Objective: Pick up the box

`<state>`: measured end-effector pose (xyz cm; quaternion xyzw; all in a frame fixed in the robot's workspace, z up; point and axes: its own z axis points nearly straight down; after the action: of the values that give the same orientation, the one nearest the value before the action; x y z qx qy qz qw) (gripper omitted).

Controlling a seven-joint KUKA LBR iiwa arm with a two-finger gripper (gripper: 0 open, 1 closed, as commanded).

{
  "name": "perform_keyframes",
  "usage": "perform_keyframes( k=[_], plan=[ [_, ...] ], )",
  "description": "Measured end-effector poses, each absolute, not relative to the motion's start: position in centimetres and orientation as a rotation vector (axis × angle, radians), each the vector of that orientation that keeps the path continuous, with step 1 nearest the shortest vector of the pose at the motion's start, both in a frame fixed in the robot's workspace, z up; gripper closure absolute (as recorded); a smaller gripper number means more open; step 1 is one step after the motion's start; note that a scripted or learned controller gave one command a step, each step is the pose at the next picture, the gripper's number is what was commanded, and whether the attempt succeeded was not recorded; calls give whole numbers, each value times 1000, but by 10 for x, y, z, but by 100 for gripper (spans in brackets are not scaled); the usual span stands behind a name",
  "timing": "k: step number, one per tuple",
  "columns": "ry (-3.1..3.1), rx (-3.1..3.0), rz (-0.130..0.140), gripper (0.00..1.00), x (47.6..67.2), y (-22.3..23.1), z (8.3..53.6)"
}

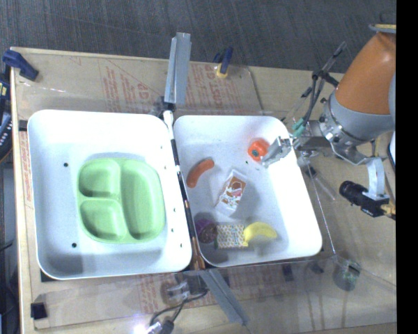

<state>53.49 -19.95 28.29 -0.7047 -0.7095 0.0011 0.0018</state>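
Box [232, 192] sits near the middle of the right bin [303, 214], lying flat and turned a bit askew; it's white w/ red print on top. I can't read any of the lettering from here, too small and blurry. Nothing is touching it.

Gripper [273, 152] is over the right bin's far-right corner area, just beside an orange round thing [258, 148], up and to the right of the box and clearly apart from it. Fingers: I can't tell how far apart they are, the metal tip is a blur at this res, and I see nothing held in it. Arm [366, 82], grey w/ the orange band, comes in from the right edge.

Other stuff in the right bin: sausage-shaped reddish item [200, 172] toward the left wall, left of the box. Along the near edge, l to r: a dark purple item [206, 229], a small patterned packet [231, 235] (print unreadable), and a yellow banana [260, 232], the three packed close together.

Left bin [49, 138] holds a green divided tray [121, 200] w/ three compartments, about centred.

Bench [90, 82] surface around the bins has faint red printed lettering, not legible to me.
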Motion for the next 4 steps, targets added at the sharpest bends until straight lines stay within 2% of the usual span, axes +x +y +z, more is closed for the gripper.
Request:
perform_keyframes(
  k=[1, 2, 3, 4],
  plan=[
    [-2274, -2163, 6, 0, 505, -146, 225],
    [-2326, -2111, 4, 0, 476, -151, 116],
    [-2365, -2064, 1, 0, 477, -146, 92],
    [-2368, -2060, 3, 100, 477, -147, 102]
  ],
)
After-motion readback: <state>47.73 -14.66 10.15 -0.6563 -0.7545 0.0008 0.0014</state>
